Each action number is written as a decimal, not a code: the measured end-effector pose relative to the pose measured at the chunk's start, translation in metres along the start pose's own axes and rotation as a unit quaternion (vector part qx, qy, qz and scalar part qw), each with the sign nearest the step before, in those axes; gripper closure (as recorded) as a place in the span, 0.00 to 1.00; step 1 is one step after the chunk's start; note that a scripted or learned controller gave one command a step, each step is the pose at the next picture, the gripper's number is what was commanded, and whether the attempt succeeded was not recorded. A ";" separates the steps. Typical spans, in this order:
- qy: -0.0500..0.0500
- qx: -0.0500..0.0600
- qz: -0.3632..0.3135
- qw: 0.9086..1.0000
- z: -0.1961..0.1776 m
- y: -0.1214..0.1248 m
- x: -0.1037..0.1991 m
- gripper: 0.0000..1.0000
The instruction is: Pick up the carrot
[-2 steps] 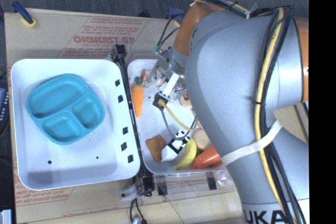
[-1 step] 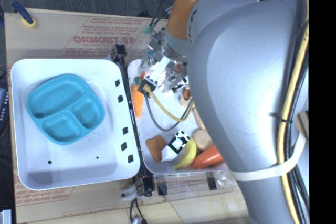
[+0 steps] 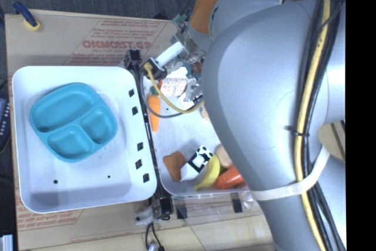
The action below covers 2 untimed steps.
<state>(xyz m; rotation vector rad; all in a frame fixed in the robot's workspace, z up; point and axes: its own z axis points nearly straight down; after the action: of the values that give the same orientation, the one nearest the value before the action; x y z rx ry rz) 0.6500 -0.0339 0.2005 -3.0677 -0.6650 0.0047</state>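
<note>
Your carrot (image 3: 153, 111) lies in the right bin (image 3: 176, 185), hard against its left wall, just below the gripper (image 3: 176, 76). You cannot tell how the gripper is set, as the arm (image 3: 264, 97) covers much of that bin. Near the bin's front sit a banana (image 3: 209, 173), a brown piece (image 3: 174, 164) and a black-and-white block (image 3: 201, 157). The left bin (image 3: 35, 185) holds a blue divided plate (image 3: 73, 120).

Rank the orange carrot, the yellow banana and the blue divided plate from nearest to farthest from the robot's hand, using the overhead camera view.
Measured from the hand at the top of the right bin:
1. Orange carrot, just below-left of it, against the right bin's left wall.
2. Yellow banana, lower in the same bin, near its bottom edge.
3. Blue divided plate, across in the left bin.
</note>
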 end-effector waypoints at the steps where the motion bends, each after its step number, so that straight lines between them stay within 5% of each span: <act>1: -0.002 0.001 0.012 1.000 0.010 -0.039 -0.035 0.00; 2: 0.000 -0.001 0.110 0.994 0.009 -0.025 -0.006 0.00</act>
<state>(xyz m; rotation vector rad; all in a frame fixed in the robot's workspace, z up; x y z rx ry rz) 0.6343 -0.0138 0.1917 -3.1240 -0.3251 0.0036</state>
